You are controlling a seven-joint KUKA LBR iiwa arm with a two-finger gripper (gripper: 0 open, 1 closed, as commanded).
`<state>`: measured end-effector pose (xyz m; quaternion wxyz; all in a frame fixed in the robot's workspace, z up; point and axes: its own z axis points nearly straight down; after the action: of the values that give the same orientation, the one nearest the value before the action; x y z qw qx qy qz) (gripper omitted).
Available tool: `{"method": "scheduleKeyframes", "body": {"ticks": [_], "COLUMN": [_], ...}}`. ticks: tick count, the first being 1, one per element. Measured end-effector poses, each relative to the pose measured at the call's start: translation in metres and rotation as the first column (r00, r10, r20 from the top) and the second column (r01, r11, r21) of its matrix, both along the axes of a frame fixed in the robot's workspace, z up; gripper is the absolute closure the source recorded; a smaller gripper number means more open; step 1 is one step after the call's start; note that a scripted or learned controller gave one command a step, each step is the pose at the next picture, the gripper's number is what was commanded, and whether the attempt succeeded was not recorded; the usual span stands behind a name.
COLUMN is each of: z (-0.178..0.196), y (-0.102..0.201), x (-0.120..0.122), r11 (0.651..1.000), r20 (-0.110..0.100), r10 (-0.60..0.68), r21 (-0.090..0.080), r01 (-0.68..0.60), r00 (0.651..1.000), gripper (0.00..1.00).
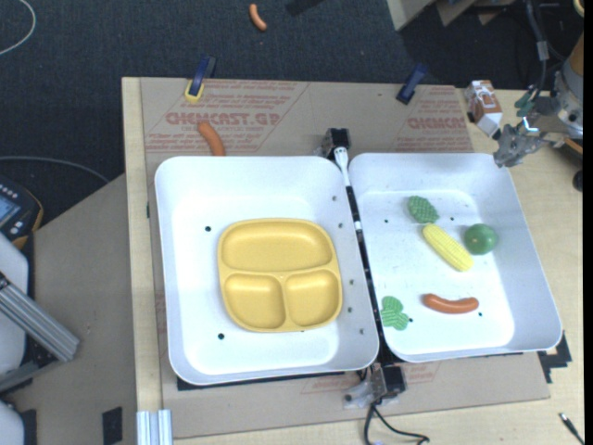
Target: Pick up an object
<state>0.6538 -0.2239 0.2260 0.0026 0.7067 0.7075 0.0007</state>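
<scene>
A single fixed camera looks down on the bench from above, tilted so that the near edge of the bench sits at the bottom of the picture and the far edge, with dark floor beyond it, at the top. It stands back enough to take in both white bins whole: the left bin and the right bin lie side by side across the middle, meeting near the picture's centre. The bench's edges run slightly askew, so the camera faces it a little off square. The arm's end enters at the far right.
</scene>
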Motion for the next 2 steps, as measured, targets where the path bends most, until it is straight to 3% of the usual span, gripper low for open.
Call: {"method": "scheduleKeyframes", "body": {"ticks": [2], "z": [0.007], "y": [0.089], "x": [-0.036], "r11": [1.0], "r20": [-0.006], "r10": [0.004], "r21": [0.005], "r01": [-0.004], "r00": [1.0], "gripper": [1.0]}}
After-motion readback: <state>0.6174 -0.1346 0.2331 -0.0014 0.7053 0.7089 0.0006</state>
